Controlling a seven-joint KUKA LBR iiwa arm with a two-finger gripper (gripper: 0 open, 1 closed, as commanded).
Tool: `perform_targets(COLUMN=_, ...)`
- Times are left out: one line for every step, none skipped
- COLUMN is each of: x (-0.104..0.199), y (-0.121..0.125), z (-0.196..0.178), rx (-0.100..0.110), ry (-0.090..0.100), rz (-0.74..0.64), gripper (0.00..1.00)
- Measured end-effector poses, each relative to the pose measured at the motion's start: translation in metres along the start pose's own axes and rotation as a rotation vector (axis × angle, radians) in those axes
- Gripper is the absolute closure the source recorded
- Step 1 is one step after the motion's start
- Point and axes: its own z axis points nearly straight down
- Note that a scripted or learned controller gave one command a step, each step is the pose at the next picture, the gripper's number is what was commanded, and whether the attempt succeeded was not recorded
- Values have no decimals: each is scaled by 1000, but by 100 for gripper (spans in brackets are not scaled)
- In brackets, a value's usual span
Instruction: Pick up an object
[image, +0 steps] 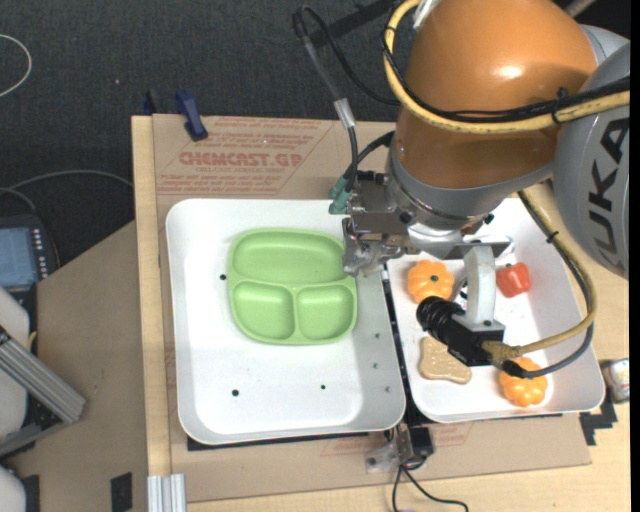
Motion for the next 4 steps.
perform_targets(x=-44, y=0, z=78, rx=6, ry=-2, rz=3, gripper=100)
perform_targets(x=-53, y=2, z=-75, rx=-24, ry=5, rz=-4, gripper=100)
perform_targets(x=8, y=-1, z=-54, rx=0, ry=2, rz=-11, gripper=100)
perform_targets(x=4, y=0, z=-66, rx=-5, ry=2, rz=-6, gripper=100)
